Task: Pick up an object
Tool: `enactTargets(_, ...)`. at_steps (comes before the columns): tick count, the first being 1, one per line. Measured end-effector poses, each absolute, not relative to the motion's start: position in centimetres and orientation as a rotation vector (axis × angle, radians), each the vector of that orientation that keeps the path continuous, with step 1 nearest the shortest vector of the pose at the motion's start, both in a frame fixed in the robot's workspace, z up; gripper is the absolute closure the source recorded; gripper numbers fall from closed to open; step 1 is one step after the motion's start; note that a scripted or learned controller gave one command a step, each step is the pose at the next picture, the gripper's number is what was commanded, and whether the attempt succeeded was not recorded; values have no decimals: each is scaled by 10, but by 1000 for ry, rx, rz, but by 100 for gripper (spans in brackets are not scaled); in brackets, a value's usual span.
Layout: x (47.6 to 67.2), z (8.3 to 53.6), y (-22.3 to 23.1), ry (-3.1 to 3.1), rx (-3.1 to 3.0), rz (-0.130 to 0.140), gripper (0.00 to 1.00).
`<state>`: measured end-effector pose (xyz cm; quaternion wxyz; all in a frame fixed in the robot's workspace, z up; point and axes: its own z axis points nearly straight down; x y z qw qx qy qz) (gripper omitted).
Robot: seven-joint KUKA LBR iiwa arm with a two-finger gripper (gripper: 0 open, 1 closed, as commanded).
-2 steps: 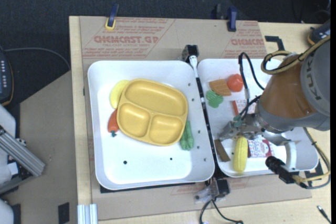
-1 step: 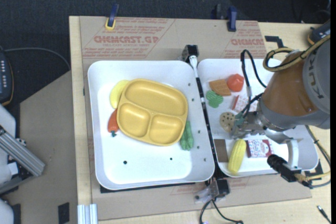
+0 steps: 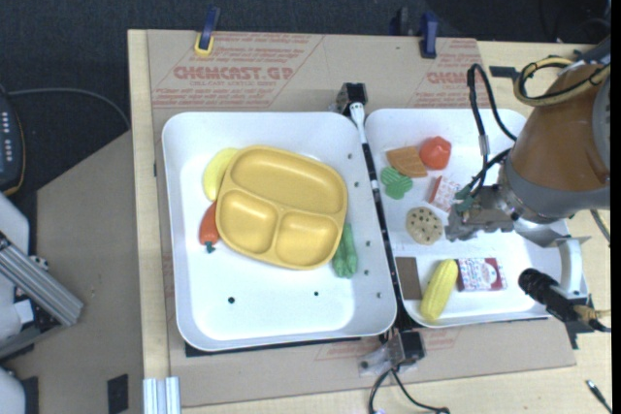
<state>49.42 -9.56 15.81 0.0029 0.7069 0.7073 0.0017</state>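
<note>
Gripper low over the right bin's toy food

We read the cookie (image 3: pixel 423 224) in the right bin (image 3: pixel 505 310) as the likeliest pick: the gripper (image 3: pixel 464 220) hangs just beside it. Its closure we cannot tell. The corn (image 3: pixel 439 288) lies near; 1 yellow tray (image 3: pixel 279 207) occupies the left bin (image 3: pixel 184 208).

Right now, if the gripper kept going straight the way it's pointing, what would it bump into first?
Probably the cookie. The gripper points toward it in the right bin, though its height above the bin is hard to judge.
</note>
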Motion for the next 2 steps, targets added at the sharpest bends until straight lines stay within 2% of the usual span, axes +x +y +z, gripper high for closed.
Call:
enactTargets(1, 496, 202, -100, 2218, 2217, 5, 100)
enactTargets(2, 497, 226, -100, 2219, 2217, 4, 100)
